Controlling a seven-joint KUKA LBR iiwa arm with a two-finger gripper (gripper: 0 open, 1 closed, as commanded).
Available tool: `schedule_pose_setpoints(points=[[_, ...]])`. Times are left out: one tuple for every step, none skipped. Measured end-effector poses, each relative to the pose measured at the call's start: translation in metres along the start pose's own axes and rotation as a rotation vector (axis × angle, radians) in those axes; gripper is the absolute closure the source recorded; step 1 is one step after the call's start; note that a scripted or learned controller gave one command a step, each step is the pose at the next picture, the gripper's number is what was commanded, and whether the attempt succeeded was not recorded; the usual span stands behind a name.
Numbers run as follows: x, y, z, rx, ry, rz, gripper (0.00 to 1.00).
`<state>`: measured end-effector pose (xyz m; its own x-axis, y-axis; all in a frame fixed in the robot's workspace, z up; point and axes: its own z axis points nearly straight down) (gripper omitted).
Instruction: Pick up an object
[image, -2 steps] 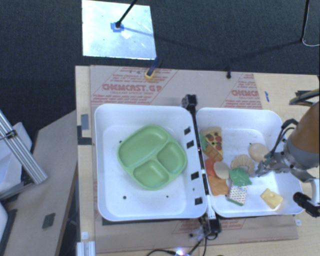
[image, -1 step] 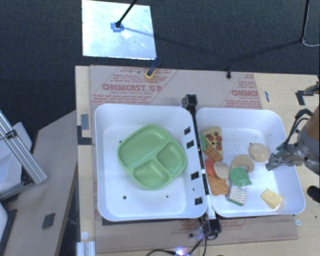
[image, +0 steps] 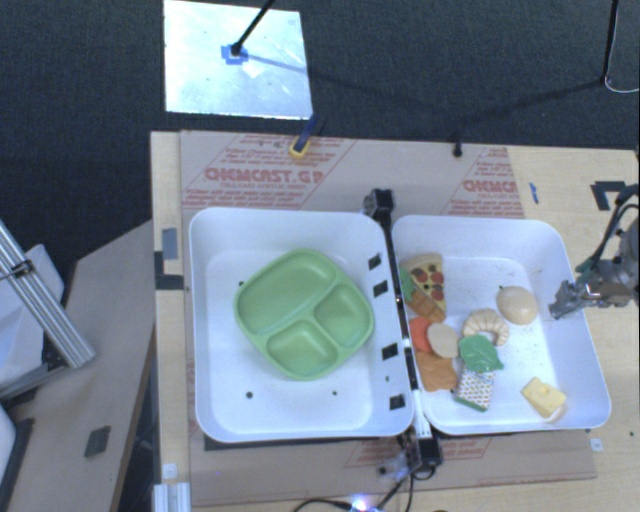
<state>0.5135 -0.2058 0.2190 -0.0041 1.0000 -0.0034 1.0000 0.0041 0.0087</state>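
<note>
a: in the camera view, where is the gripper (image: 566, 300)?

b: at the right rim of the right bin (image: 580, 350). how far it is open i cannot tell, and nothing is visible in its hold.

a: and the object?

b: the beige round piece (image: 517, 304) lies nearest, just to the left of it. the croissant (image: 485, 324) lies further left and lower.

A dark carpeted floor (image: 80, 120) fills the upper part of the frame. A shiny metal plate (image: 236, 60) lies on it at upper centre, catching pale light (a cable crosses its top). Below, a tan bench top (image: 170, 180) carries a cardboard sheet (image: 340, 170) printed in red. An aluminium rail (image: 30, 300) slants at far left.
</note>
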Motion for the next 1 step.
schedule_pose_setpoints(points=[[-0.0002,0.0011,-0.0058,0.005,0.002,0.000,1.00]])
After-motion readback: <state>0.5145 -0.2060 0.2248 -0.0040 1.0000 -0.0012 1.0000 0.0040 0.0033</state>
